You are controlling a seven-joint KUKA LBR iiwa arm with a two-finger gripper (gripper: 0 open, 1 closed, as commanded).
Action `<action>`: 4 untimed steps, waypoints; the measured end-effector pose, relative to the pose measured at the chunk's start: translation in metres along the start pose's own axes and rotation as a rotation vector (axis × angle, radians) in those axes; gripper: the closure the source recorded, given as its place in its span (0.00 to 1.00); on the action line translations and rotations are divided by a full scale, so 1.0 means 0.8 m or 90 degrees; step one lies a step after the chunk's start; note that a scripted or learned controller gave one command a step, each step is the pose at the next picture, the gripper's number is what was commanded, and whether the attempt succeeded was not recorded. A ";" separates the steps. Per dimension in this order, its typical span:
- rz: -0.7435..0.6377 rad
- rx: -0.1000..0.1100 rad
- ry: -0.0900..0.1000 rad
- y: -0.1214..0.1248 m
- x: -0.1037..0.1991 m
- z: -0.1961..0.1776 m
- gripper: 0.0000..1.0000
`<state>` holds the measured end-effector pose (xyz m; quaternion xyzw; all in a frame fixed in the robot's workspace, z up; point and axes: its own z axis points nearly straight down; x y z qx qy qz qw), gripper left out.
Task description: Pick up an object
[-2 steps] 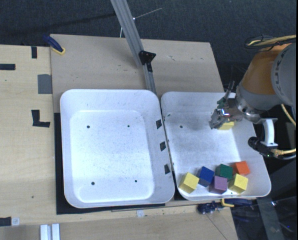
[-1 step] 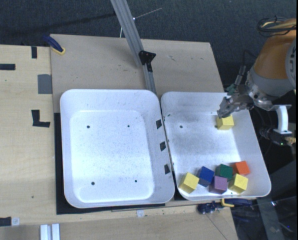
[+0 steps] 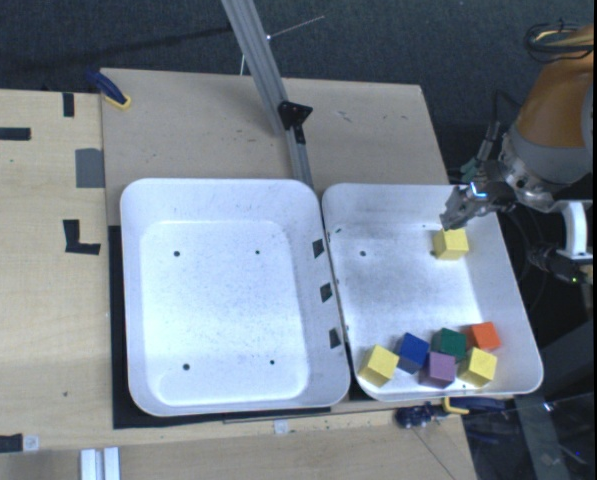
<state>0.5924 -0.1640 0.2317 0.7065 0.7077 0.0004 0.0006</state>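
The gripper (image 3: 461,208) hovered just above the lone yellow cube (image 3: 451,244) at the far right of the right bin (image 3: 398,268), its fingers' spacing not discernible, and the cube looked unlifted, so the pick remained outstanding.

You are looking at a scene with no readable writing: no text, label, brand, number or sign is showing legibly on anything in the camera view.

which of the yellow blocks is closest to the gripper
The lone yellow block at the right bin's far side, just below the gripper. The other two yellow blocks sit in the cluster at the near edge.
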 end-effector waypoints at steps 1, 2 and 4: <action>-0.003 0.002 0.001 -0.022 0.066 -0.007 1.00; -0.001 0.002 0.001 -0.036 0.128 -0.017 1.00; -0.004 0.003 0.001 -0.066 0.275 0.004 1.00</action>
